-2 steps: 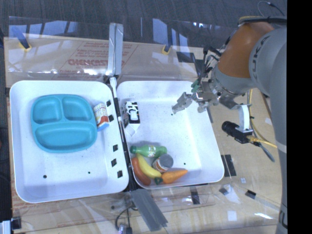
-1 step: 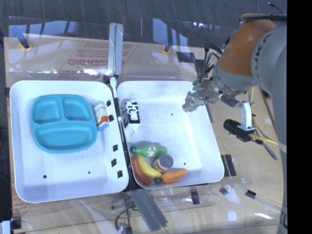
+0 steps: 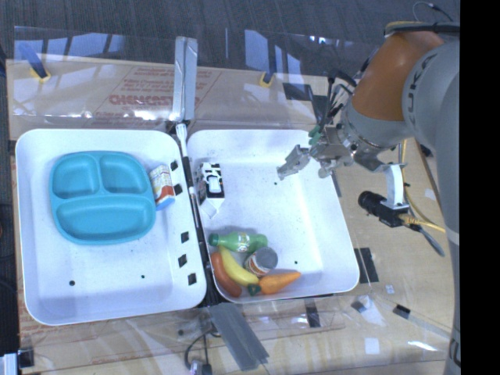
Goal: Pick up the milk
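Against the right bin's left wall, centre of frame: the milk (image 3: 211, 181), a small black-and-white carton lying flat.
Light and probably crushable, so I'd pinch gently across its narrow sides. Fruit pile (image 3: 246, 262) below; claw (image 3: 294, 162) hovers upper right, empty, fingers apparently apart.

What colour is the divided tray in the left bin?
Light blue; the divided tray shows clearly in the camera view.
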You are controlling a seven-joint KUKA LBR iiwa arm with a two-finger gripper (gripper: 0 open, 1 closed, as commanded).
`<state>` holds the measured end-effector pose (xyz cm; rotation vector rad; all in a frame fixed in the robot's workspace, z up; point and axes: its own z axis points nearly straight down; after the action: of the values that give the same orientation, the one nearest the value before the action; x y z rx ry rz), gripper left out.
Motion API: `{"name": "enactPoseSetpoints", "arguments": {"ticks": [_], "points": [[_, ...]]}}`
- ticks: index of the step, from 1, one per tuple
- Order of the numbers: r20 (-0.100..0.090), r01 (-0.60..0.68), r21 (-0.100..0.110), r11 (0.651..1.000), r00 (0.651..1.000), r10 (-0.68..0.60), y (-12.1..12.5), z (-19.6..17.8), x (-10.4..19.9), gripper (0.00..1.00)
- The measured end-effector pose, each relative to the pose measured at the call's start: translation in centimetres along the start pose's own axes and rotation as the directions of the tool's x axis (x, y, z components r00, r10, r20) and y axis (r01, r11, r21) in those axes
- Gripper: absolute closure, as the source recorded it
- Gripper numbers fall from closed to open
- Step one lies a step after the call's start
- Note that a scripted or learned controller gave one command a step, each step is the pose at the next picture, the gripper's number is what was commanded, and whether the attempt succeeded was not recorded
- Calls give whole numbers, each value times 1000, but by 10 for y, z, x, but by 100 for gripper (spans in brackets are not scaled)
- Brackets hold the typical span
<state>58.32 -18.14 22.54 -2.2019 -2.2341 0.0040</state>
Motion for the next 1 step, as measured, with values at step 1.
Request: {"name": "enactPoseSetpoints", "arguments": {"ticks": [1], "points": [[2,148,-4,989,989,-148,63,8,34,0]]}}
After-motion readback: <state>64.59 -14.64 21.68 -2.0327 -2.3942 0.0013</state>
